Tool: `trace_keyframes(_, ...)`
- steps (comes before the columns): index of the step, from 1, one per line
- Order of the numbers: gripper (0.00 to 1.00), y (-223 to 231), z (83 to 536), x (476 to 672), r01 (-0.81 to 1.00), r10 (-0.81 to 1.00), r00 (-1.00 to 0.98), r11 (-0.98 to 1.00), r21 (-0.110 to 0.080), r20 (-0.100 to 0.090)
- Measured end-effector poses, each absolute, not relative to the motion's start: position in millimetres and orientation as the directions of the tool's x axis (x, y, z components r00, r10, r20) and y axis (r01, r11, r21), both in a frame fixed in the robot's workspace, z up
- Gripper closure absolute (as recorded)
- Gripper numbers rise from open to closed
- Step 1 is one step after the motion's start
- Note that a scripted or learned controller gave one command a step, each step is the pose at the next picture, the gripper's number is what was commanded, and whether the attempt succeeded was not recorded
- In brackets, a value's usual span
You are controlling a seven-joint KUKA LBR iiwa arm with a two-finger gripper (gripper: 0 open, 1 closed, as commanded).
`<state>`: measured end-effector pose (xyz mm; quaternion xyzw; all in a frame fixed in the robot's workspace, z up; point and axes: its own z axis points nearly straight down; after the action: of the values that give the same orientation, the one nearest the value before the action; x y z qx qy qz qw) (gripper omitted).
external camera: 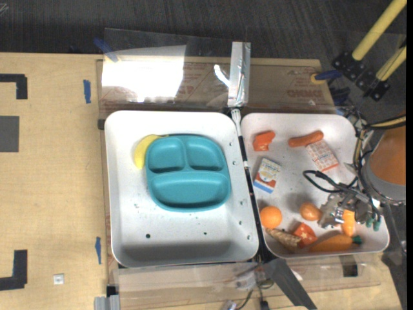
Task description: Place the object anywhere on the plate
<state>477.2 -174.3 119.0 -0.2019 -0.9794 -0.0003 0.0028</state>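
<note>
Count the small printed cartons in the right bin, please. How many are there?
2. One carton lies near the bin's left wall, beside the divider. The other carton lies further right, just below the sausage. More could be hidden under the gripper and its cables.

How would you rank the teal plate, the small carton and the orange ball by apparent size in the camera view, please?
Largest to smallest:
1. teal plate
2. small carton
3. orange ball
The carton and ball look close in size, so their order is unsure.
</note>
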Motion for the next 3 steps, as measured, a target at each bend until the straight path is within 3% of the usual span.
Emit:
trace_keyframes(1,1.00,-134.3,108.8,549.9,0.305,0.305,-0.952,0.952,0.002,-0.006)
trace_keyframes(2,1.00,-163.1,89.5,508.8,0.507,0.507,-0.862,0.862,0.006,-0.011)
trace_keyframes(3,1.00,-212.3,117.9,480.5,0.537,0.537,-0.843,0.843,0.000,-0.009)
